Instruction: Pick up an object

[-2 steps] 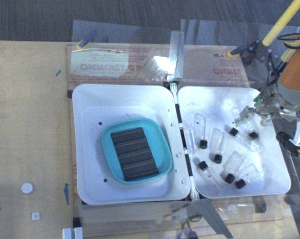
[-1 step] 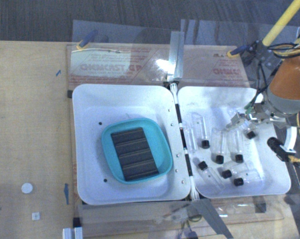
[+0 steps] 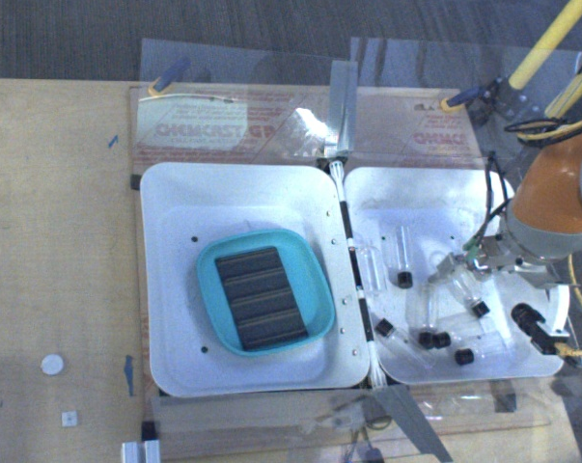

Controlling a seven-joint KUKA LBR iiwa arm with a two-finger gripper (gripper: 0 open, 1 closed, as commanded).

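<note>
White plastic bins sit side by side; we see the left bin [image 3: 165, 258] and the right bin [image 3: 406, 201] meeting along a centre rim at about mid-frame. Teal tray [image 3: 315, 287] with a dark ribbed insert [image 3: 262, 297] lies tilted in the left bin, with bare floor all round it, widest toward 12 and 9 o'clock.

In the right bin we count several clear vials with black caps [image 3: 403, 258], scattered from the centre toward 6 o'clock: one upright-looking near the middle, others lying flat, with a cluster of caps near the 6 o'clock rim. They lie near one another, some touching. The 12 o'clock part of that bin is open floor.

Grey arm with orange band [image 3: 551, 196] comes in at 3 o'clock, over the right bin's 3 o'clock rim. The gripper [image 3: 469, 258] hangs low among the vials, just beside one lying flat at its 7 o'clock; the view is too glary and small here, so we cannot tell the finger state or whether anything sits between them.

Clear sheets stand behind both bins at 12 o'clock. A yellow rod [image 3: 561, 27] crosses the 1 o'clock corner. A small white disc [image 3: 52, 364] lies on the wooden bench [image 3: 49, 210] at 8 o'clock, well apart from the bins.
</note>
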